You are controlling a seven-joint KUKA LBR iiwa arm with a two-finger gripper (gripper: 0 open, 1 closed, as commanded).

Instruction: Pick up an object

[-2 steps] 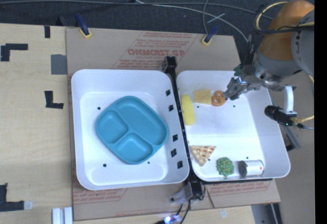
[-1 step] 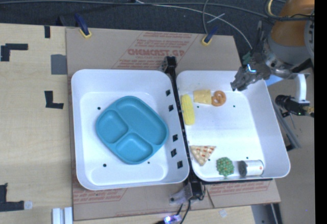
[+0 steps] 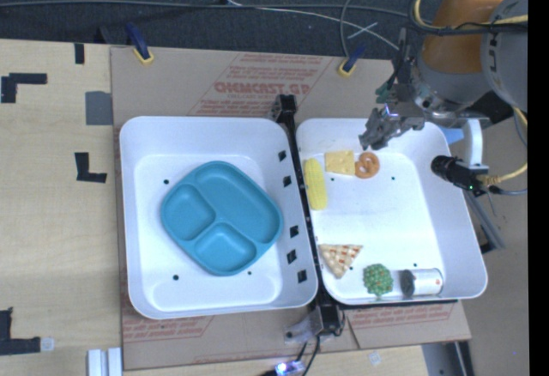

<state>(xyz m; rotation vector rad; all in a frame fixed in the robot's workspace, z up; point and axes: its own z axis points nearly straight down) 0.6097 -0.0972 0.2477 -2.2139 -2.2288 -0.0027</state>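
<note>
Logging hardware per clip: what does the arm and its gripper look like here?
The arm is grey with a rounded orange band above the wrist. Thin cables loop around it. The gripper is a small dark metal assembly, narrowing toward its tips. A black cylindrical part with a yellowish cable sticks out beside it.

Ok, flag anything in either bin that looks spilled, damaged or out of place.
Nothing stands out. The blue divided plate lies flat in the left bin. In the right bin, the corn, cheese, pretzel, pizza slice, broccoli and small can lie apart and look intact.
</note>
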